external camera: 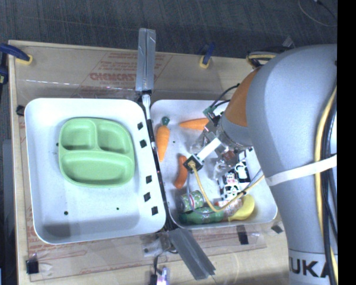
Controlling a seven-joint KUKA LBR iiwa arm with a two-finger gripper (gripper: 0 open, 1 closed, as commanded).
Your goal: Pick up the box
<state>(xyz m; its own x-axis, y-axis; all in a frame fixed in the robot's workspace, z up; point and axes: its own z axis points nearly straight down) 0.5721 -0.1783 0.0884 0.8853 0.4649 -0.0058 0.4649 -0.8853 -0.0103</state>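
The gripper (210,156) is lowered into the right bin (172,114), among two carrots (163,140). Whether it is clenched cannot be told. The black-and-white box (232,181) is seen just beside it, near the banana (244,208).

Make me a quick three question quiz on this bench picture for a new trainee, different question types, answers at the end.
1. True or false: the green plate lies in the left bin.
2. Multiple choice: which bin is the arm reaching into? A) left bin B) right bin C) neither
3. Fill the blank: the banana lies near the right bin's ____ edge in the picture (top or bottom).

Key
1. True.
2. B. The arm comes in from the right, and the gripper hangs over the right bin among the carrots.
3. Bottom, beside the patterned box.
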